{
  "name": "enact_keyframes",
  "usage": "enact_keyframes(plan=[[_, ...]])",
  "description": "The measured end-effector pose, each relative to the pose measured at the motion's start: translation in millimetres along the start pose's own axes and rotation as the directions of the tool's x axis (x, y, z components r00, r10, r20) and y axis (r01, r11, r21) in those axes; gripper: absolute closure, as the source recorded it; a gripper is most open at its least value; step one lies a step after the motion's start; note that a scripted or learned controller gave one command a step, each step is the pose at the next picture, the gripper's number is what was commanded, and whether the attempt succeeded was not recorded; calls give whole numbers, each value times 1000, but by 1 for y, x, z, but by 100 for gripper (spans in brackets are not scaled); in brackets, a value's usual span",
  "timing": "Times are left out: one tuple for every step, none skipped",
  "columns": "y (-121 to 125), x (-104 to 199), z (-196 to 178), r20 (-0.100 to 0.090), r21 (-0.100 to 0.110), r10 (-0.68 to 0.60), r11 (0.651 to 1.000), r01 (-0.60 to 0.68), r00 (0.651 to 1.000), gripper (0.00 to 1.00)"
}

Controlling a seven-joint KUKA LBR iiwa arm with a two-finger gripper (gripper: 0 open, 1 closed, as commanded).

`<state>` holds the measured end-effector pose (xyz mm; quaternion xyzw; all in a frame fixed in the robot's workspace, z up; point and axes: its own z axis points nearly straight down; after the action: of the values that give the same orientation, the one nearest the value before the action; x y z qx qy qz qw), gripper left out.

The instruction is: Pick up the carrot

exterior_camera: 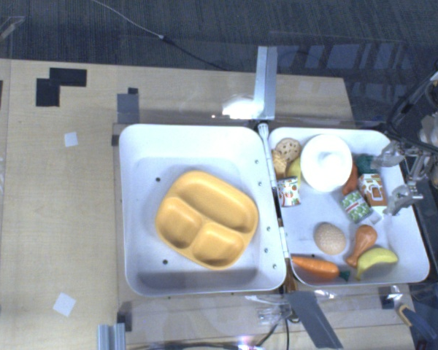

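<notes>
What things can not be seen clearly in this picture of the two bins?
- Gripper, camera view: at the right bin's edge, blurred; open or shut is unclear.
- Arm: cut off by the right edge.
- Carrot: its green end lies partly behind the banana.
- Small cartons: labels too small to read.
- Orange item under the white bowl: mostly hidden.

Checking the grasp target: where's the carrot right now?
The carrot lies in the right bin, along its near edge at the left corner, just below the bread roll and left of the banana.
</notes>
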<state>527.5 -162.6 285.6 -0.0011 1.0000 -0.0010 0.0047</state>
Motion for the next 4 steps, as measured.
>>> enact_keyframes(plan=[[-12,37,99,-6,-2,-37,999,37,999,0],[50,4,196,4,-2,196,981,-196,981,0],[78,36,195,10,-2,336,942,-336,942,0],[69,39,164,-1,0,695,719,-695,719,0]])
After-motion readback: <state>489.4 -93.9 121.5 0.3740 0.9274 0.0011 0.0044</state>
